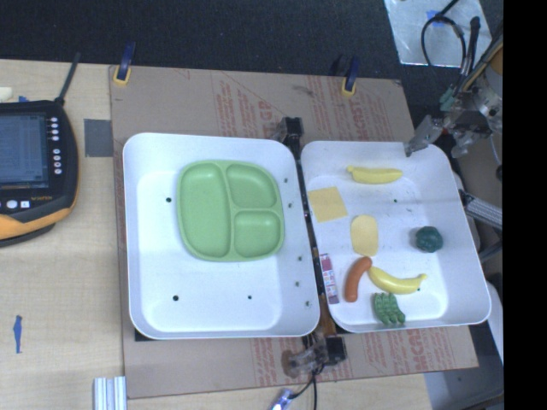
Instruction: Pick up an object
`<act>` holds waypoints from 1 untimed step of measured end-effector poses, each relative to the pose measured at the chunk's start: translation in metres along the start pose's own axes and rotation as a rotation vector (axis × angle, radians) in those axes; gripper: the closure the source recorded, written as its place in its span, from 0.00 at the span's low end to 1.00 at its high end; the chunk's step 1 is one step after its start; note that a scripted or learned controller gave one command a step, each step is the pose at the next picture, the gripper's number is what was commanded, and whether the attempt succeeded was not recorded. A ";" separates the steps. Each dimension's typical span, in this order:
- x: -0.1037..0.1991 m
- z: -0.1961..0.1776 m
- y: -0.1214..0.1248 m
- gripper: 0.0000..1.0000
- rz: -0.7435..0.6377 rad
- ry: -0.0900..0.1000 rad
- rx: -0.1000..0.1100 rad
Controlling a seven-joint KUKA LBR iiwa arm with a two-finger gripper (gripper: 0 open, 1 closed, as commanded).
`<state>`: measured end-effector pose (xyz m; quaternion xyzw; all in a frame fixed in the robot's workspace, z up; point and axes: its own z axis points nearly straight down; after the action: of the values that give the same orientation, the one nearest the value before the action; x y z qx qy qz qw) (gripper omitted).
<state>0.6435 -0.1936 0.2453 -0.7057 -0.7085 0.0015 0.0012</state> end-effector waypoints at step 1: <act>0.066 0.133 -0.017 0.00 -0.002 0.001 0.004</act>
<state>0.6258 -0.1272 0.1124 -0.7049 -0.7093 0.0025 0.0028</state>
